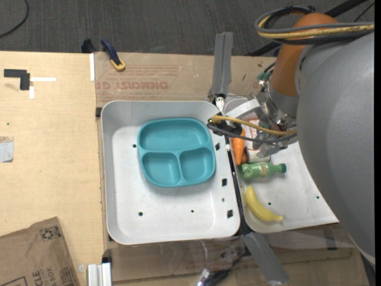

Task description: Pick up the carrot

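The orange carrot (239,151) lies in the right bin (309,204), close against its left wall, pointing toward the front. My gripper (260,134) hangs low over the back of that bin, just right of and above the carrot's upper end. Cables and the wrist hide its tips. The big grey arm with its orange band (297,52) covers the bin's right side.
A green bottle (262,170) lies just in front of the carrot, and a yellow banana (262,206) sits nearer the front edge. A teal divided plate (177,152) rests in the left bin (119,207). A metal post (222,64) stands behind the bins.
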`<action>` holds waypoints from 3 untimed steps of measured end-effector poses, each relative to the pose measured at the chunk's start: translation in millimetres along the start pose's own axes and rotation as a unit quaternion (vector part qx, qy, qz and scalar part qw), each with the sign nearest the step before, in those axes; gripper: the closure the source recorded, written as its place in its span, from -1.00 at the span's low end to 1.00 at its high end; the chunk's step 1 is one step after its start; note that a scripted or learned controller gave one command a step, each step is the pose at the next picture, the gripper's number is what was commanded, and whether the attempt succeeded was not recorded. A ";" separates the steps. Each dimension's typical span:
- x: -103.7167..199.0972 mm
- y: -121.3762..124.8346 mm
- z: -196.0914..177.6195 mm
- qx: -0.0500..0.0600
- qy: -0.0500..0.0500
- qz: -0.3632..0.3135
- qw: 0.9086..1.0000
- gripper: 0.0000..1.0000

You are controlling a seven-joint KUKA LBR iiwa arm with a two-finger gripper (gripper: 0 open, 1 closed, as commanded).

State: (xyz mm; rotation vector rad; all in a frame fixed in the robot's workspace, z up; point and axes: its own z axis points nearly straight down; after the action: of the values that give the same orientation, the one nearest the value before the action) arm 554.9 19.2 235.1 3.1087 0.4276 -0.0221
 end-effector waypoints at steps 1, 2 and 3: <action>-20.4 -7.4 -73.2 0.000 0.004 -0.107 0.994 1.00; -79.9 15.9 8.2 0.001 0.003 -0.087 0.996 1.00; -81.9 7.6 -39.7 0.000 0.004 -0.048 0.999 1.00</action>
State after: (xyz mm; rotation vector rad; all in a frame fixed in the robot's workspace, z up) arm 478.7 -9.9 276.0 3.0864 0.5779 -0.0093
